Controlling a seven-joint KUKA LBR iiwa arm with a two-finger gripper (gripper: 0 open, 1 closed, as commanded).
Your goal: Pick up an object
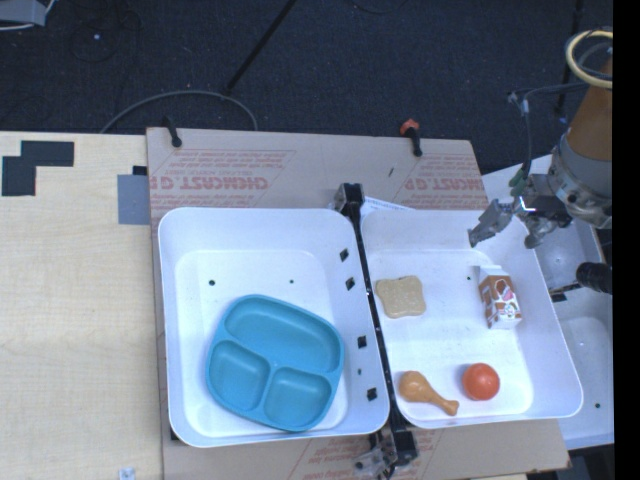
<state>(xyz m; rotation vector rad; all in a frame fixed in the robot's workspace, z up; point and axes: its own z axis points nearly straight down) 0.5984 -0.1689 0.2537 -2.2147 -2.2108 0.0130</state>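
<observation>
From above, the gripper (518, 224) hangs over the right bin's (565, 368) far right corner, its two fingers spread apart with nothing between them. Just below it, a small carton (499, 300) lies by the bin's right wall. A toast slice (401, 296) sits near the divider, a drumstick (427, 391) and a tomato (481, 381) near the front. The left bin (190, 243) holds a blue tray (275, 362).

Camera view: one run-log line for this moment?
gripper: open, above right bin's far right corner | holding: nothing | right bin: carton, tomato, drumstick, bread | left bin: blue tray
</observation>
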